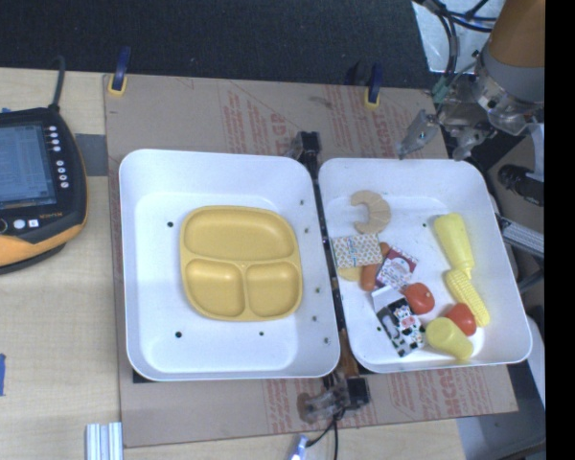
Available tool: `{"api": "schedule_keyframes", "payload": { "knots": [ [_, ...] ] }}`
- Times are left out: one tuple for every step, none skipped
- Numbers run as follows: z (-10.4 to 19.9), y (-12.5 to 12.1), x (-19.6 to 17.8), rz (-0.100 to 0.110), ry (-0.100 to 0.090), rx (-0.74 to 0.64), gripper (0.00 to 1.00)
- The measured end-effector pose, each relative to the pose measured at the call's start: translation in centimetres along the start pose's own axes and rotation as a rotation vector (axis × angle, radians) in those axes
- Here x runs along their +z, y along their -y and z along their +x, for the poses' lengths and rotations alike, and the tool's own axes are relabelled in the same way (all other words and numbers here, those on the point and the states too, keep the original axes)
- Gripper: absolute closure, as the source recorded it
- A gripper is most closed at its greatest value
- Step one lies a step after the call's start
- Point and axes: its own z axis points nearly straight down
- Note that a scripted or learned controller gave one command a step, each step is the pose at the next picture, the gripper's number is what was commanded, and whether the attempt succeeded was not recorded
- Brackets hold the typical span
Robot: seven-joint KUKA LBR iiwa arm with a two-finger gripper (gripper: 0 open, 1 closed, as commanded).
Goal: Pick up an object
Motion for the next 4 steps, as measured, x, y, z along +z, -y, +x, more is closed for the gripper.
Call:
{"api": "schedule_keyframes", "payload": {
  "knots": [
    [6.3, 10.3, 7.4, 0.002, 0.000, -0.002, 0.00],
    [0.9, 9.7, 16.9, -0.010, 0.000, 0.000, 0.00],
    [2.6, 7.9, 17.9, -0.010, 0.002, 0.001, 0.00],
    [-1.3, 0.6, 18.3, -0.002, -0.001, 0.001, 0.00]
  ]
}}
